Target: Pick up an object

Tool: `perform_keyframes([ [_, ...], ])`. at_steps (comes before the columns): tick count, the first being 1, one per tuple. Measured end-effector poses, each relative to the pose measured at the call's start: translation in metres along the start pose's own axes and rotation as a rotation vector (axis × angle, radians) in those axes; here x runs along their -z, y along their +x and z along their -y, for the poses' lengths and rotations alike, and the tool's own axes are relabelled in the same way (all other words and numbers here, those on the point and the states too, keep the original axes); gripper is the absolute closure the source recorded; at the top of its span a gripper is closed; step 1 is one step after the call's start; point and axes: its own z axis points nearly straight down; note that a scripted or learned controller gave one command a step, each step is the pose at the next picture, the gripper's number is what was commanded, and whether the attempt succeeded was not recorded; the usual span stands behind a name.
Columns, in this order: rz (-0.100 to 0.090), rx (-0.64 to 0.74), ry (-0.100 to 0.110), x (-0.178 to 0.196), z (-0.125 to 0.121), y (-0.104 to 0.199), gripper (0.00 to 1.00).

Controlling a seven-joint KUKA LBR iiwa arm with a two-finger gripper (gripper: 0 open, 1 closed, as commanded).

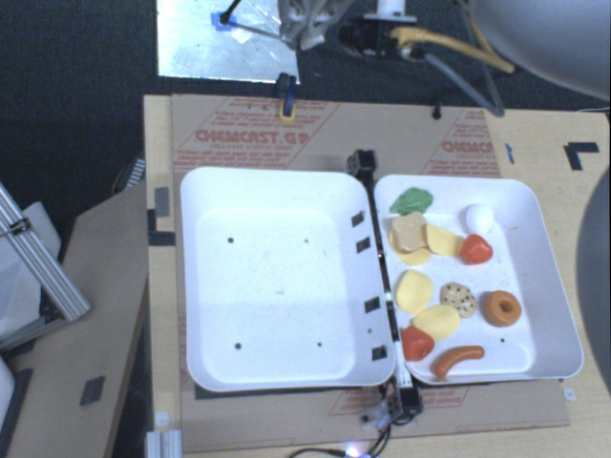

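My gripper (pixel 307 29) hangs at the top of the view, above the far edge of the bench and well apart from both bins; I cannot tell how wide it stands, and nothing shows in it.

The left bin (pixel 205 351) is bare white plastic. The right bin (pixel 549 284) holds all the toy food, crowded toward its left wall. At the far end lies a green leaf (pixel 411 199), and just below it a tan bread slice (pixel 409 231) touching a yellow chip (pixel 443 241). To their right sit a white egg (pixel 478 218) and, touching it, a red tomato (pixel 476 249). Mid-bin lie a pale yellow piece (pixel 413 291), a chocolate chip cookie (pixel 458 299) and a glazed doughnut (pixel 501 307). Near the front sit another yellow piece (pixel 436 322), a red piece (pixel 416 343) against the left wall, and a sausage (pixel 456 359).
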Motion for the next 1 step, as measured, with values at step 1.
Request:
perform_keyframes([
  [1,0.001,-0.004,-0.004,0.0003,-0.0216,-0.0003,1.0],
])
